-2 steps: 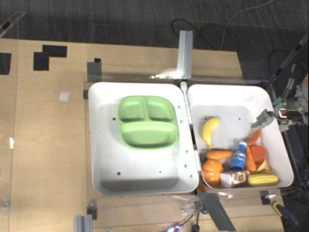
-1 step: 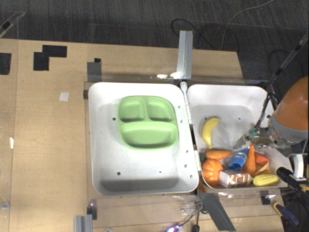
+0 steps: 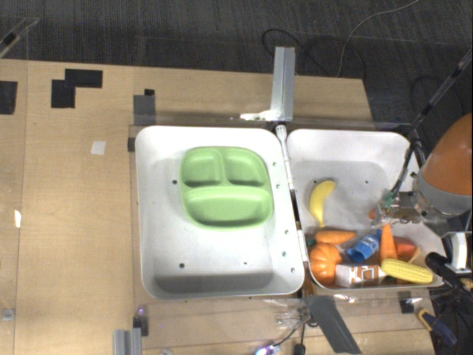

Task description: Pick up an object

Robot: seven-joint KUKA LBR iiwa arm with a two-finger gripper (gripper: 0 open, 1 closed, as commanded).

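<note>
Nothing's picked up yet as far as I can see: the gripper (image 3: 389, 211) hangs low in the right bin (image 3: 347, 150) (can't tell if it's open or closed), the toy pile just below it, banana (image 3: 321, 200) further left.

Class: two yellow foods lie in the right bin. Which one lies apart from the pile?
The banana; it lies alone mid-bin, while the corn cob rests in the pile along the bin's near edge.
</note>
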